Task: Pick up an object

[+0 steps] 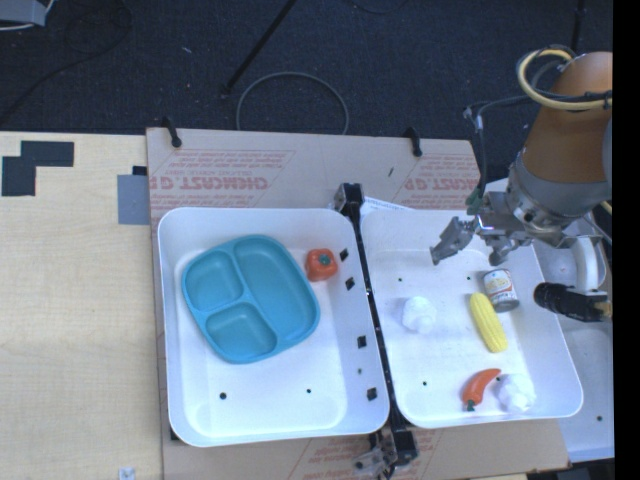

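The arm enters from the right, its orange band uppermost and its wrist angled down toward the upper part of the right bin [560, 393]. The gripper [475, 243] hangs above the bin floor with its fingers spread apart and nothing between them; one finger [449, 241] points left, the other sits just above a small tin can [499, 290]. Just below the can lies a yellow corn cob [488, 321], lengthwise. A white crumpled object [419, 313] rests left of the cob; a red-orange pepper [478, 387] and another white object [516, 395] lie near the bin's front edge. The left bin [250, 408] holds a blue sectioned plate [248, 297] and an orange tomato-like object [321, 263] just beside it.
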`<state>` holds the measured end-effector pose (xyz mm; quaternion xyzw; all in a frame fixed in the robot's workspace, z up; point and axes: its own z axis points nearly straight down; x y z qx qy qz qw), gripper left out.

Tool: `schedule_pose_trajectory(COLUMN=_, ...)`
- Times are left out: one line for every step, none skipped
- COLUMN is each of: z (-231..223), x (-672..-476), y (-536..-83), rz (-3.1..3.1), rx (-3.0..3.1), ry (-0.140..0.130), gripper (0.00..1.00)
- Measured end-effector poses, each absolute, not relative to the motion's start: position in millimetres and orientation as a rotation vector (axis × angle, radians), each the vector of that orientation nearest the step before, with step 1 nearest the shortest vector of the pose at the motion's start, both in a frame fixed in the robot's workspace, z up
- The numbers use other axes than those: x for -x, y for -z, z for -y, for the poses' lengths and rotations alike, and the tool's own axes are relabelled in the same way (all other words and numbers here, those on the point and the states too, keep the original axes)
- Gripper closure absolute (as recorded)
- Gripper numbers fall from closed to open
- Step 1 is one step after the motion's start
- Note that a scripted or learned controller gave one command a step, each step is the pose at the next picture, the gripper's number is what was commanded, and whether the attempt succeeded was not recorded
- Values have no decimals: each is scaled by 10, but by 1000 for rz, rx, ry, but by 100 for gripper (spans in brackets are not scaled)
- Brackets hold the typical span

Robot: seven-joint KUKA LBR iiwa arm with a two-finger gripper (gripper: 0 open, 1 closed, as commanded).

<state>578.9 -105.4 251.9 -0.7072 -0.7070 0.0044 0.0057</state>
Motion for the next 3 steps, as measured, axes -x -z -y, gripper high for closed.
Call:
schedule_pose_trajectory(z=1055, x=-5810, y=-2580, rz=2221, rx=2218, ry=-3, gripper=0)
schedule_pose_trajectory(z=964, x=-5793, y=-1961, rz=2218, rx=2214, ry=-8, gripper=0)
schedule_pose_trajectory(z=1002, x=-5815, y=-1504, rz=2216, rx=2217, ry=-8, gripper=0)
